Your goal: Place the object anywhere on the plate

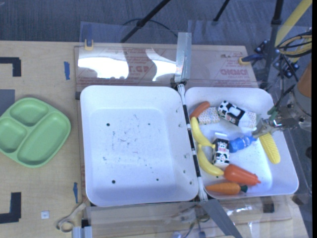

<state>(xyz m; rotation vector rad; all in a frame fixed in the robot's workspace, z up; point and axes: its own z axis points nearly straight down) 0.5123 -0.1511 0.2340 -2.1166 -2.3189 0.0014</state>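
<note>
Several toys crowd the gripper by the corn, finger state unclear, so it risks snagging a neighbour.

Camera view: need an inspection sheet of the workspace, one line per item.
Surface: wooden bench bearing a left bin and a right bin side by side.
Job's things: green plate on the bench, left of both bins, nothing on it.
Clutter: right bin holds a banana, corn cob, two carrots, two cow-patterned cartons and a blue item.
Grippers: tool low over the right bin, near the blue item and corn; finger state unclear.
Cables: yellow and black bundle at upper right.
Surroundings: dark stand legs on grey floor behind.
</note>
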